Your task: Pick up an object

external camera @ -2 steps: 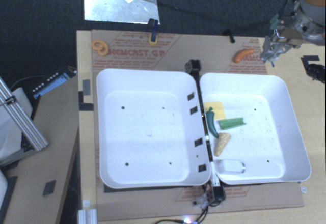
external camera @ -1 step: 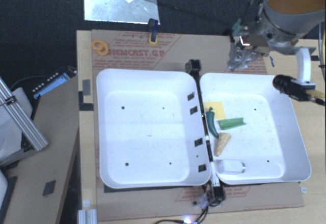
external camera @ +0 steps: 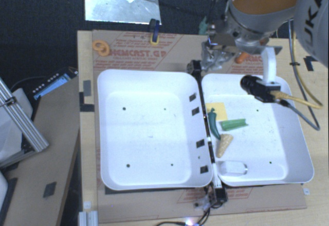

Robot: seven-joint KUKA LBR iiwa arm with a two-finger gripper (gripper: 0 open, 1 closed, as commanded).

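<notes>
Hovering at the right bin's [external camera: 295, 132] far edge, my gripper [external camera: 216, 58] is not yet descending; I cannot tell its jaws' state. Candidates are lying by the divider: green piece [external camera: 234, 124], yellow card [external camera: 218, 111], tan cone [external camera: 224, 144]. Next I am needing alignment overhead.

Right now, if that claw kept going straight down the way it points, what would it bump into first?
Likely the back rim of the right bin, near the divider. The gripper hangs over that edge, though depth is hard to judge from this slanted view.
</notes>
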